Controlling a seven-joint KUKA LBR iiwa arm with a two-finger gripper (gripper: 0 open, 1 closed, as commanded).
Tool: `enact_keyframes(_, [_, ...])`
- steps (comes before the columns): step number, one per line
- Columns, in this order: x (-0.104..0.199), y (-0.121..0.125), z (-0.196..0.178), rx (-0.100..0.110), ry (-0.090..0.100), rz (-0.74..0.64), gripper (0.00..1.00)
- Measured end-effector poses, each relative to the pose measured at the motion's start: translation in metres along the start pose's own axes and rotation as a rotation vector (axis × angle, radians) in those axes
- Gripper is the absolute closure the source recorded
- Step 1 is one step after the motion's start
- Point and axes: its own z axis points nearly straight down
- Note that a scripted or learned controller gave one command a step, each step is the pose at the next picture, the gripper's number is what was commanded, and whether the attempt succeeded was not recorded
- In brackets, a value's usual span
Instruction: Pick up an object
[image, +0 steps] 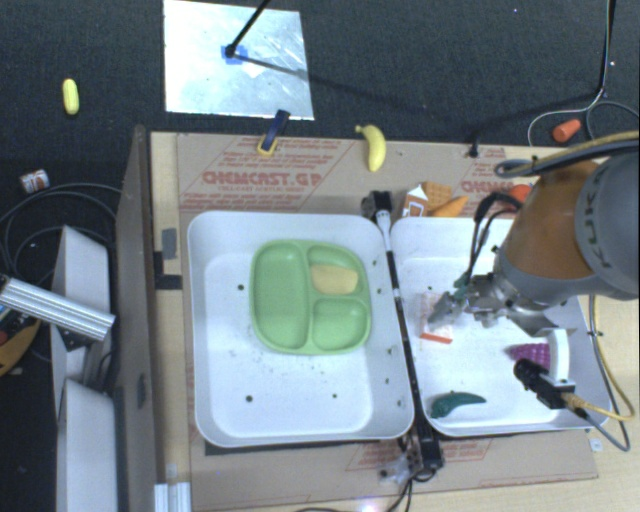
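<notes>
Hovering my gripper low in the right white bin, I am seeing it just above the small orange stick; finger state I cannot tell.

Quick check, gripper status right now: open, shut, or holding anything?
Gripper: cannot be told from this view. It sits low in the right bin, just above a small orange-red piece; nothing is visibly held.
</notes>
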Motion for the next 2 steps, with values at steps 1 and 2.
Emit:
enact_keyframes(1, [-0.062, 0.005, -0.056, 0.001, -0.006, 0.014, 0.0])
enact_keyframes(2, [-0.13, 0.014, -0.044, 0.006, -0.007, 0.015, 0.0])
